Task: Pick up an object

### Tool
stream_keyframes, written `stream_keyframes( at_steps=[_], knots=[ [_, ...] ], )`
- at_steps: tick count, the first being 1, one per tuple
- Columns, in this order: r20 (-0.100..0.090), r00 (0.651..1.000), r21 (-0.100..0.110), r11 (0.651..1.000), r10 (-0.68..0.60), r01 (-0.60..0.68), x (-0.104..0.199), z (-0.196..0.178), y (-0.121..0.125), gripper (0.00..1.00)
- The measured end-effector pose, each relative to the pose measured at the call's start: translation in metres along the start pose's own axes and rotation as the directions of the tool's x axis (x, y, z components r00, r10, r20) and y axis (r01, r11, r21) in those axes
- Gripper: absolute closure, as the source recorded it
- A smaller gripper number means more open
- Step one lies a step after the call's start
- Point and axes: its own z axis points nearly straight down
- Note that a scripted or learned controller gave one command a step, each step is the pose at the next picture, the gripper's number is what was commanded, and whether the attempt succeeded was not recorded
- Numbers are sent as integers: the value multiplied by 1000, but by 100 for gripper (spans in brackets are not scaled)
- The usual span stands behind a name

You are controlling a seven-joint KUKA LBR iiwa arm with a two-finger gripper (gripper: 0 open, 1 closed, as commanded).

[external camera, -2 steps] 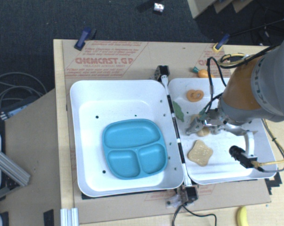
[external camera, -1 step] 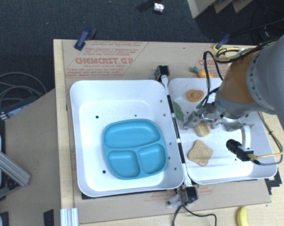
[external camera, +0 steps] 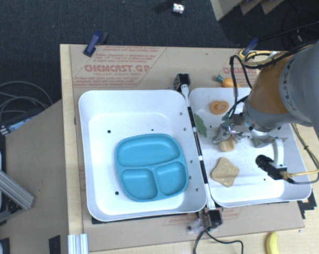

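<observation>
My gripper (external camera: 224,134) reaches down into the left part of the right bin (external camera: 291,192), under the grey arm with its orange band (external camera: 267,91). A small tan piece (external camera: 227,145) lies right at the gripper's tip, touching or nearly touching it. A larger tan lumpy object (external camera: 224,172) rests on the bin floor just in front of it. Behind the gripper sits an orange round object (external camera: 218,107), and a green leaf-like piece (external camera: 200,125) lies against the bin's left wall. Nothing is visibly lifted off the bin floor.
The left bin (external camera: 96,115) holds a blue divided plate (external camera: 151,165). A black clamp (external camera: 182,81) sits at the back of the seam between the bins. A black cable fitting (external camera: 267,165) hangs from the arm over the right bin.
</observation>
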Motion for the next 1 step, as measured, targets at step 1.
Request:
stream_keyframes(
  at_steps=[1],
  knots=[
    [-4, 1000, 0, 1000, -1, 1, 88, -91, 4, 100]
  ],
)
